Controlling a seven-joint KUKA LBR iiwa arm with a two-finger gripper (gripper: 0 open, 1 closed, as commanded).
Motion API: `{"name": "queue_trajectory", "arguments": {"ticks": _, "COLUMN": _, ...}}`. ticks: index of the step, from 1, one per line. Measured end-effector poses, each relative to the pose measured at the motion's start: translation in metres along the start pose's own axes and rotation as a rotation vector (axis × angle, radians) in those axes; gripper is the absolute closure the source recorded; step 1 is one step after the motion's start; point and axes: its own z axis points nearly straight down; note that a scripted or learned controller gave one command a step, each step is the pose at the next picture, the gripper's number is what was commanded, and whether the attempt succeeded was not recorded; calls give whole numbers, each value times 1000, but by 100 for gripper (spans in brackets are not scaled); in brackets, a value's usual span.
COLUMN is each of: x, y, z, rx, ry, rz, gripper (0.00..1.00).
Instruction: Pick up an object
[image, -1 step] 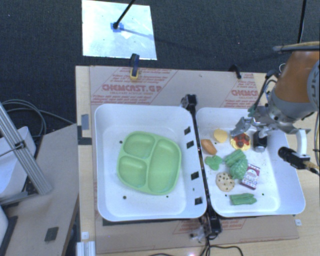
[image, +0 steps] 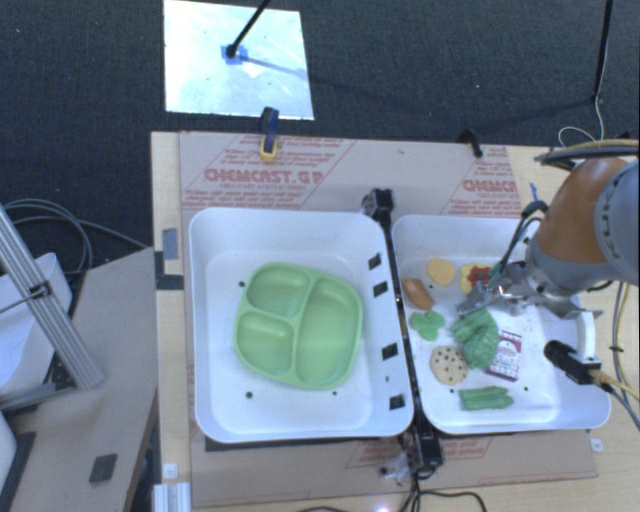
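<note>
The right bin (image: 560, 400) holds several toy foods: a yellow piece (image: 440, 270), a red piece (image: 478, 274), a brown sausage-like piece (image: 418, 293), a small green piece (image: 428, 323), a leafy green lump (image: 479, 340), a cookie (image: 449, 365), a red-and-white packet (image: 508, 356) and a green pod (image: 486, 399). My gripper (image: 484, 296) is low inside this bin, just above the leafy lump and just below the red piece. The arm's wrist covers the bin's right part.
The left bin (image: 215, 400) carries a green divided plate (image: 298, 323). A black divider with clips (image: 392, 300) runs between the bins. A black part of the arm (image: 568, 362) sticks out over the right bin's right side.
</note>
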Motion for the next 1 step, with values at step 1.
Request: {"name": "queue_trajectory", "arguments": {"ticks": 1, "x": -21, "y": 31, "z": -5, "rx": -9, "ry": -1, "rz": -5, "gripper": 0}}
